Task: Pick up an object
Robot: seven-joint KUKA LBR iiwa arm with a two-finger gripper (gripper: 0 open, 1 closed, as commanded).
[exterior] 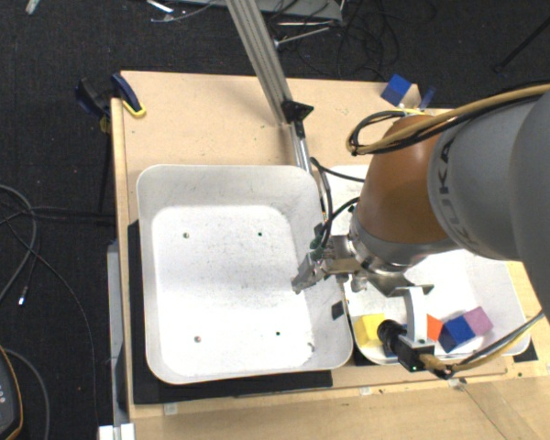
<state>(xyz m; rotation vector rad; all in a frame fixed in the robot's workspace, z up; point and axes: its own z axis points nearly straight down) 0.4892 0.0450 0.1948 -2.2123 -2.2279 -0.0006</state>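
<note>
blue block in right bin | pincer leftward, apart | opening: cannot tell

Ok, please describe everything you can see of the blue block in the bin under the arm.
The blue block looks like a small solid cube with plain, matte dark blue faces, maybe foam or painted wood. It lies in the right bin, close to the front rim, turned at an angle to it. A purple block sits right behind it, touching or nearly so, and an orange piece is close on its left in the view.

Robotics lab: plywood bench, loose cables on dark carpet, aluminium strut, grey industrial arm.
</note>
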